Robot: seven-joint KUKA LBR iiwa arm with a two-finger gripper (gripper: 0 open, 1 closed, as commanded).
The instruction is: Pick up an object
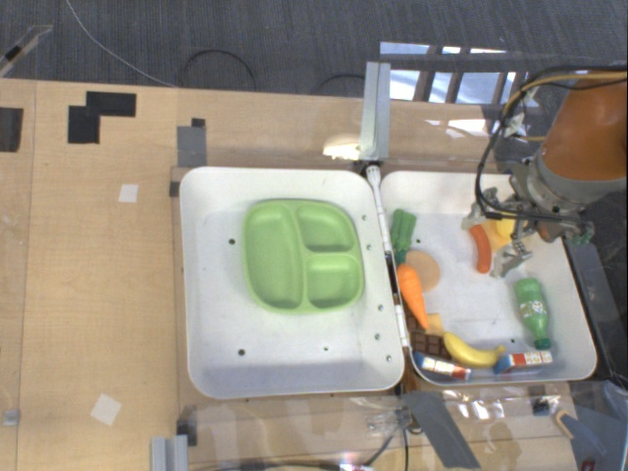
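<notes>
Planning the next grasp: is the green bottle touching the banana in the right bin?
Apart. The camera view shows bare white bin floor between the green bottle and the banana.

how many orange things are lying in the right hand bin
2: a carrot against the bin's left wall, and an orange-red sausage-shaped piece just beside the gripper. The arm may hide others.

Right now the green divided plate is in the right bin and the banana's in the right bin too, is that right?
Not quite. The camera view shows the green divided plate in the left bin, alone. The banana is in the right bin, as you said.
</notes>
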